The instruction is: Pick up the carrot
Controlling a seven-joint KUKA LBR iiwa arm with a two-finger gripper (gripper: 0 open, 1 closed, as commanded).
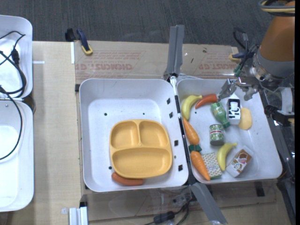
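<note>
Nearest the lens, half tucked under the front rim of the yellow divided plate, lies a reddish sausage; its upper side is hidden by the plate, both well left of the fingers in the left bin. Across the divider, in the right bin, one carrot rests at the front left corner, its green top pointing away from the lens, well below and left of the fingers. A second carrot lies along the left wall, closer to them. Beside these sit a flat packet partly covered by a banana, a small can, and a carton. Farther back are another banana, a red pepper, a green bottle, and a pale yellow piece partly behind a black-and-white block. The gripper hangs just over that block at the bin's back; the arm's orange band is cut off at the top right. Dark wrist parts blur into the block, so I cannot tell how far apart the fingers stand, or whether they touch anything
</note>
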